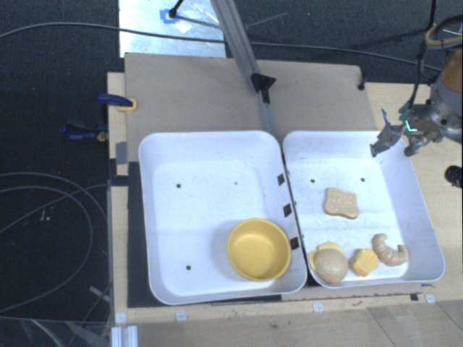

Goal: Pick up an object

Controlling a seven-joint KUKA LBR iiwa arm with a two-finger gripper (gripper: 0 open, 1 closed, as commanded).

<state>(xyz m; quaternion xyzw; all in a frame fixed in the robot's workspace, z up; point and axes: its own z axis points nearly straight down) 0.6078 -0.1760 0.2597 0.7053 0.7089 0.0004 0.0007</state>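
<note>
In the right bin (340,157) lie a slice of toast (341,203), a croissant (390,251), a yellow cheese wedge (364,262) and a round bun (330,264) in the near left corner. A yellow bowl (258,249) sits in the left bin (195,194) near its front right. My gripper (396,142) hangs at the right bin's far right rim, above and apart from all the food. Its two dark fingers stand spread with nothing between them.
A slanted metal pole (239,38) crosses from the top toward the gap between the bins. Blue and yellow clamps (108,114) grip the bench's left edge. Cables lie on the dark floor at left.
</note>
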